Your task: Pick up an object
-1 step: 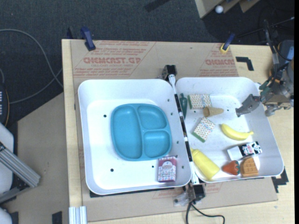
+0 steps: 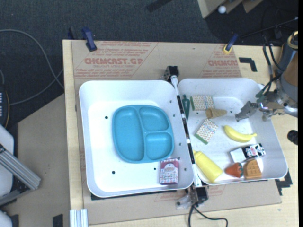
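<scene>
Metal two-finger gripper (image 2: 252, 109) fingers spread, pinching nothing, poised over right white bin (image 2: 270, 141); curved yellow plastic banana (image 2: 239, 134) just below-left, likely target.

Gripper (image 2: 254, 110) hovers open over the right bin (image 2: 227, 85) (banana (image 2: 239, 134) just below).

Two shallow white bins sit side by side on a pale board (image 2: 118, 60) printed with red lettering: the left bin (image 2: 97, 100) and the right bin (image 2: 222, 84), their inner rims touching. A black clip (image 2: 172, 73) grips that shared edge at the far end, another (image 2: 196, 195) at the near end. A blue clamp (image 2: 88, 38) bites the board's far-left edge; a blue-and-yellow one (image 2: 230, 43) sits at the far right. Dark carpet (image 2: 47, 8) surrounds it all, with a thin cable (image 2: 45, 56) looping at left and an aluminium rail (image 2: 16, 167) near-left.
</scene>
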Controlling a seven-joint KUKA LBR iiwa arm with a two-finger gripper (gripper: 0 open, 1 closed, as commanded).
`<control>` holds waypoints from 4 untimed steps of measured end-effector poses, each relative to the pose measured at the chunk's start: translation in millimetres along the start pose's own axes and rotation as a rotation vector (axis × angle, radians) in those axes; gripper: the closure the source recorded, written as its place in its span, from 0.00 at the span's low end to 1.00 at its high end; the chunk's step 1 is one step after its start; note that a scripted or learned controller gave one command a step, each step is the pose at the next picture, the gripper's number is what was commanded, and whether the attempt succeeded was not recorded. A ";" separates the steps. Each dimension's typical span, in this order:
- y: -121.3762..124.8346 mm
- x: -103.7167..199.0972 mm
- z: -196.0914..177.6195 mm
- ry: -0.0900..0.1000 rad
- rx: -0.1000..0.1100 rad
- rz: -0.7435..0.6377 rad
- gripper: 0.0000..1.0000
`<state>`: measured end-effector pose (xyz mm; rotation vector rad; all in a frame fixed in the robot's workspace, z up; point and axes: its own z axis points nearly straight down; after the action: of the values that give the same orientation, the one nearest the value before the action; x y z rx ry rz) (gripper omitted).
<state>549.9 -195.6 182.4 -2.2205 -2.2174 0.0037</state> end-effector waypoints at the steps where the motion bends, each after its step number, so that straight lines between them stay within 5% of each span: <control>1: 3.7 17.3 98.3 0.000 -0.003 -0.001 0.00; 2: 25.4 71.0 97.8 -0.001 -0.006 -0.003 0.00; 3: 38.3 59.9 -17.4 -0.003 -0.010 -0.003 0.00; 4: -0.2 21.7 98.3 -0.001 -0.003 -0.001 0.00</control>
<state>549.4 -173.8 84.1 -2.2214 -2.2202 0.0020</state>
